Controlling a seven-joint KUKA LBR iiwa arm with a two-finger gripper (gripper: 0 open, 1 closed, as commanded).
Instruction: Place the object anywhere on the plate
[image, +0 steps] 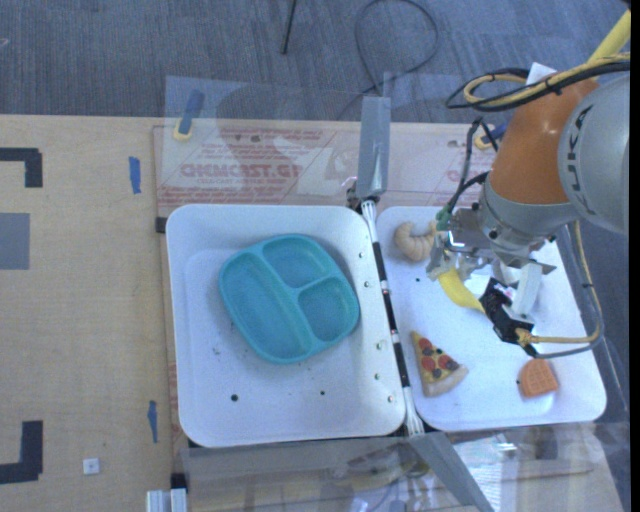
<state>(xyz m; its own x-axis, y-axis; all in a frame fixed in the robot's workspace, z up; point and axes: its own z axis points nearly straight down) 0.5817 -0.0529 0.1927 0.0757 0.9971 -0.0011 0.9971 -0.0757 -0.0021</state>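
The arm is hanging over the right-hand bin (590, 395) at the right of the frame, its pincer (462, 268) sitting directly above the yellow banana (458, 289); whether the pincer is apart or together I cannot tell. The croissant (412, 240), pizza slice (436, 364) and waffle (538, 379) are lying nearby. The teal plate (288, 297) is waiting at centre-left in the other bin. A good grasp is probably meaning closing across the banana's narrow width, lifting clear of the divider, then releasing over the plate's middle.

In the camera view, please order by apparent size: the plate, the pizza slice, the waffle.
1. plate, by far the largest
2. pizza slice
3. waffle, only slightly smaller than the pizza slice
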